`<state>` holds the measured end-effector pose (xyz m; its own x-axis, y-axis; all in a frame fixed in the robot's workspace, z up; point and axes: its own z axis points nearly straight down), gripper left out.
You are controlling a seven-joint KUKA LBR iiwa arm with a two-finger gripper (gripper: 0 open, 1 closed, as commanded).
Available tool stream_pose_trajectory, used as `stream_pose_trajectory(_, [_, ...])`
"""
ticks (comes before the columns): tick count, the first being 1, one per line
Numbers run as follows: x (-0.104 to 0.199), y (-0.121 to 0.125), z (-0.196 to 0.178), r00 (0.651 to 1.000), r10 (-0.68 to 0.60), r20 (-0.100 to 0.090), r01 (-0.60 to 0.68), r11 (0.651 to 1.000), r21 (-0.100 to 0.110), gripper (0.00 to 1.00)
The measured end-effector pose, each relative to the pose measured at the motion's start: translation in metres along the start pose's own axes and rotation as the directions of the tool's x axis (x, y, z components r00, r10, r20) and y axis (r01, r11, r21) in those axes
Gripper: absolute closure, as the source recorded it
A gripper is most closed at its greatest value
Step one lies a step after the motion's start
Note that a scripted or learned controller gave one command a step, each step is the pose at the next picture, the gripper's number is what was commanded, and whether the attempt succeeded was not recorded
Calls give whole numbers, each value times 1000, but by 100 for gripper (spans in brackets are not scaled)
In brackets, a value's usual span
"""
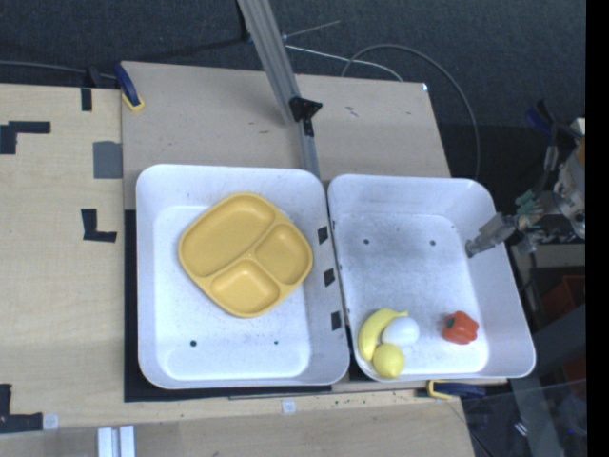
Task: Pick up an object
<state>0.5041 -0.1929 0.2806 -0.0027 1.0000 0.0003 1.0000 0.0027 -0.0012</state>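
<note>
On the right edge of the camera view, the gripper (481, 240) sits at the right bin's (400, 203) right wall, upper part, a grey tip pointing in toward the bin floor. Can't tell how the jaws stand, too small and blurred. Nothing seen between them.

Task objects all lie in the right bin's near corner, well apart from the jaws and below them in the view. Red pepper-like toy (461, 327) nearest the jaws, alone by the right wall, near the front. Left of it a tight cluster: yellow banana (375, 325) curving over a white egg-shaped object (402, 331), touching it, and a yellow lemon (388, 359) just below both, against the front wall. Bare speckled bin floor between the jaws and the objects; nothing stands in the way.

Left bin (157, 284) holds a yellow divided plate (245, 253), three compartments, turned at an angle, lying flat about mid-bin. Nothing visible in the compartments.

Grey metal pole (271, 50) runs from the top of the view down to the seam between the bins, black clamp partway. Tan surface (57, 274) to the left with black tape marks. Thin cable loops over the dark floor behind the bins.

Counts: two bins, one plate, one banana, one lemon, one white egg shape, one red toy, one gripper.
</note>
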Motion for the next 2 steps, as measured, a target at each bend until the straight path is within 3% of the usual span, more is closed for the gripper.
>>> stream_pose_trajectory(1, [0,0,0,1000,1,0,-1,1000,0,0])
stream_pose_trajectory(2, [1,-3,64,1000,2,-2,-2,1000,6,0])
